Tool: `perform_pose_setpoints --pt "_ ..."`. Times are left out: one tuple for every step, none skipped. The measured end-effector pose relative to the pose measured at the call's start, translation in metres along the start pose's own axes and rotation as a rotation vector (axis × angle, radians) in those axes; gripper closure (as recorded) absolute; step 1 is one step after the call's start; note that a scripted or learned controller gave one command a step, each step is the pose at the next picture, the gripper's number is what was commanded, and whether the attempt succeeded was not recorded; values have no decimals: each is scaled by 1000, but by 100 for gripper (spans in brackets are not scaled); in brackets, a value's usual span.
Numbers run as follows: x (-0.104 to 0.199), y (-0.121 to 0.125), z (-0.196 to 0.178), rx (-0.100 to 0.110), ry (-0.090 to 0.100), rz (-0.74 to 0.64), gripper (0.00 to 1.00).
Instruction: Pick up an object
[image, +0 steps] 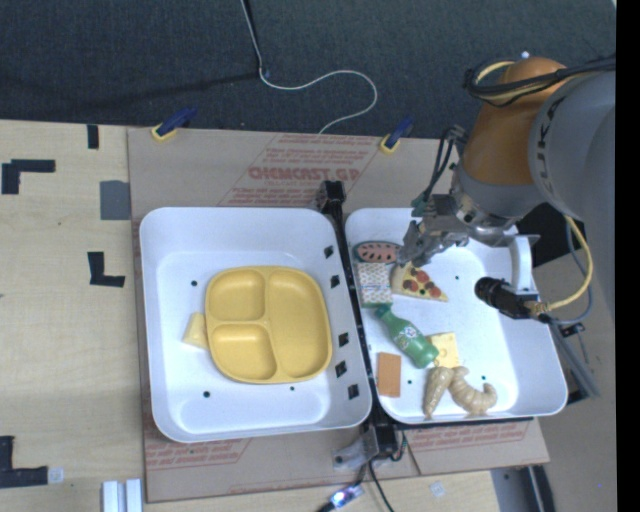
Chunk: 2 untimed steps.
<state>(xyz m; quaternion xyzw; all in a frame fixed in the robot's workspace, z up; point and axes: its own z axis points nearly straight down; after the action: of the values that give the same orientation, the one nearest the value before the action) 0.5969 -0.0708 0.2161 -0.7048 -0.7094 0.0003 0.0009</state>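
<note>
1. Nearest the camera, at the right bin's (540, 400) front edge, lie a tan, knobbly root-like piece (455, 390) and an orange rectangular slab (388, 375).
2. Red lettering is printed on the brown cardboard sheet (290, 175) under the bins; it is too blurred to read.
3. A toy pizza slice (418, 285), yellow with red spots, lies in the right bin's far half, directly under the end effector (425, 250).
4. Whether the end effector is open or closed cannot be told, nor whether it grips the slice.
5. A green bottle (405, 335) lies tilted near the bin's middle, with a yellow cheese-like block (445, 347) touching it.
6. A round red-and-dark item (377, 252) sits at the far left corner.
7. A yellow divided plate (268, 323) lies in the left bin (165, 290), over a pale yellow wedge (194, 330).
8. Light wood tabletop (60, 330) carries black tape marks; dark carpet (120, 55) lies beyond, crossed by a white cable (330, 85).
</note>
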Motion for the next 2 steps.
perform_pose_setpoints --pt "45 20 -1 -1 0 0 100" --pt "91 22 -4 0 0 0 100"
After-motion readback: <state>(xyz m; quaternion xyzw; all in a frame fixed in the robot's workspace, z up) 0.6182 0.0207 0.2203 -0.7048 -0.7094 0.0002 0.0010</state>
